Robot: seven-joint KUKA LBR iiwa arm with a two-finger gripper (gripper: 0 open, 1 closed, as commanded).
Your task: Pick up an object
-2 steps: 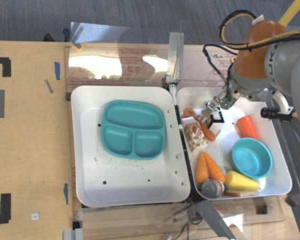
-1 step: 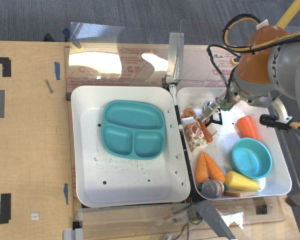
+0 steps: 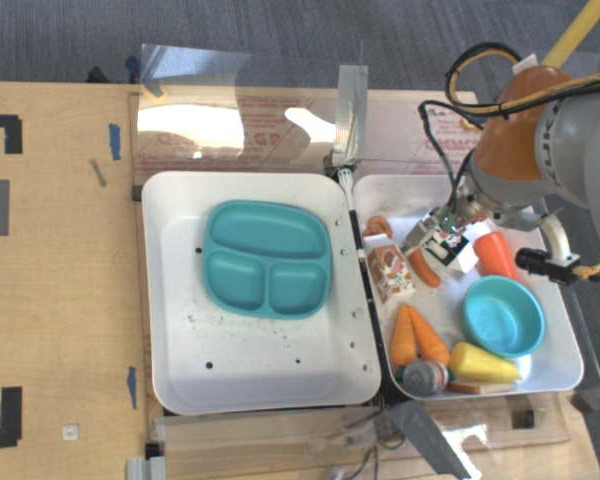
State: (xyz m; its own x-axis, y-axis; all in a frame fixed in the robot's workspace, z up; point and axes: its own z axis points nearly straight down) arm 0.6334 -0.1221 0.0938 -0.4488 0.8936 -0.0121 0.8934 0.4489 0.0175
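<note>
1. The arm (image 3: pixel 540 138) enters from the right and bends down over the far part of the right bin (image 3: pixel 570 368)
2. The gripper (image 3: pixel 442 236) hangs low over the far-left area of that bin; the width of its opening cannot be read, and nothing is seen between its tips
3. A small orange sausage (image 3: pixel 424 266) lies just below and left of the gripper tip, close to it; contact cannot be confirmed
4. A printed carton (image 3: pixel 390 271) lies left of the sausage, beside the bin's left wall
5. A red-orange cylinder (image 3: pixel 496 254) sits just right of the gripper
6. A teal bowl (image 3: pixel 503 316) stands nearer, right of centre
7. Two carrots (image 3: pixel 416 336) lie near-left, with a yellow piece (image 3: pixel 483 364) along the near wall
8. The left bin (image 3: pixel 170 268) contains a teal divided plate (image 3: pixel 268 258), well apart from the gripper
</note>
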